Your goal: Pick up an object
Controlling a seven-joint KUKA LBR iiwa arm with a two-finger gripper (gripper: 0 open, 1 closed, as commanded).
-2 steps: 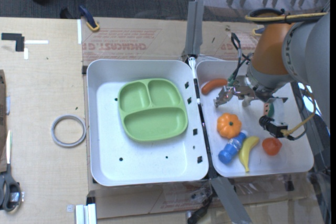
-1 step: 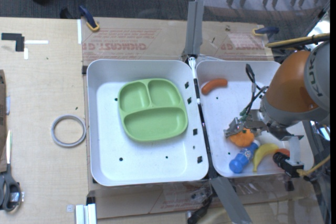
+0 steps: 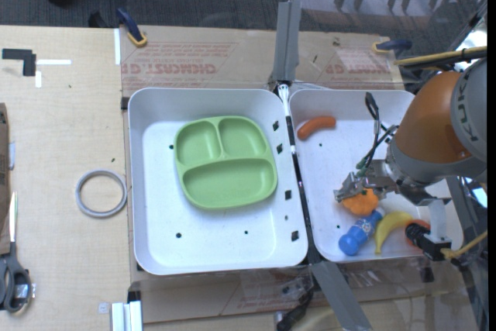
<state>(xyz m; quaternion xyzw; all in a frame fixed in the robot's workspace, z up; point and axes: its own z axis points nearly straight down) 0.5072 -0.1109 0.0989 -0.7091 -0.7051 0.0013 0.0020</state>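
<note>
Wooden tabletop, two white bins. Claw low over orange in right bin; finger state unclear. Best centre over orange, clear of banana.

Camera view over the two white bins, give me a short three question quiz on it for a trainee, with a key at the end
1. True or false: the green divided plate lies in the same bin as the orange sausage-shaped toy.
2. Which object is the gripper right above? A) the toy banana B) the round orange toy C) the blue bottle-shaped toy
3. What lies on the bench left of the left bin?

Key
1. False: the plate is in the left bin, the sausage toy in the right bin.
2. B
3. A grey tape ring, with scissors nearer the edge.
</note>
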